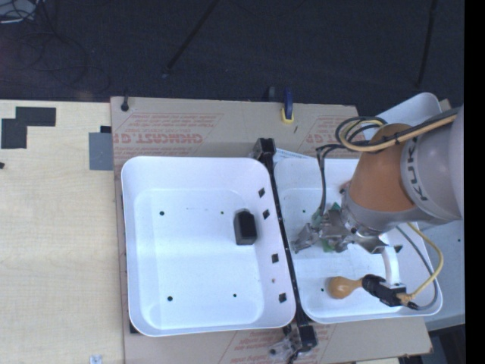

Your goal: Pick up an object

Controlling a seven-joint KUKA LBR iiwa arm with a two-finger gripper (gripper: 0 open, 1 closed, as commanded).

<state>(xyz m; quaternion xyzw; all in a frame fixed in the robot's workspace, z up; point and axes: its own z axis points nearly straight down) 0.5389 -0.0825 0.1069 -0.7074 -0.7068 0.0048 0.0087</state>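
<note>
the gripper [309,237] hangs low in the right bin [299,196] near its left wall, its opening and any hold too unclear to tell, with a tan pear-shaped object [342,287] lying near it toward the front and a black block [245,227] well apart in the left bin [174,264].

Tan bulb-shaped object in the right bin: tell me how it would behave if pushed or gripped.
The tan bulb-shaped object looks rounded with a narrower end, so it would probably roll or pivot when nudged. Its curved sides may slip out of a pinch. Small beside the right bin, it is likely light.
</note>
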